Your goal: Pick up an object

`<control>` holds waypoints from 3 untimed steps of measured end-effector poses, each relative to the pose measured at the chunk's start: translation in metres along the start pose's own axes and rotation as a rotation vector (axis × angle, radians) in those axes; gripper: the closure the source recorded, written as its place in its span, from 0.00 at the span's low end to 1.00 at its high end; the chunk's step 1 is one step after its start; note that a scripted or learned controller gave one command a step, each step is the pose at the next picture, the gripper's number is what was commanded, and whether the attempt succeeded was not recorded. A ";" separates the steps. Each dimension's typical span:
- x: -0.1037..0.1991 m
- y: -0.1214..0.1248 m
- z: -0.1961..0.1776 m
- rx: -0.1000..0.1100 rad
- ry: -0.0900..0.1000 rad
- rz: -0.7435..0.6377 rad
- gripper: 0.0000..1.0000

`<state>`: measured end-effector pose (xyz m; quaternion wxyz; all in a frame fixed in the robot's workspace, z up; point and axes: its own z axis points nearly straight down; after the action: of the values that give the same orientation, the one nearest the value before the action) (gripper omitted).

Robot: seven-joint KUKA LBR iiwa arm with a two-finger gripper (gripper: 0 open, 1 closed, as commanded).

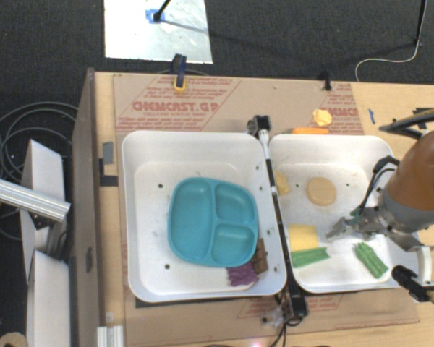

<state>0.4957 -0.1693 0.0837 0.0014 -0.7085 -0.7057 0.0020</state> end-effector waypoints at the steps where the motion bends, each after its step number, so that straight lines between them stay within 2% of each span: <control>1: 0.066 0.105 -0.014 -0.016 0.003 -0.017 0.00; 2: 0.059 0.102 -0.025 -0.012 -0.001 -0.010 1.00; 3: 0.028 0.115 -0.105 -0.015 -0.003 -0.004 1.00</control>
<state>0.6109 -0.1419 0.1880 -0.0052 -0.7070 -0.7072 -0.0024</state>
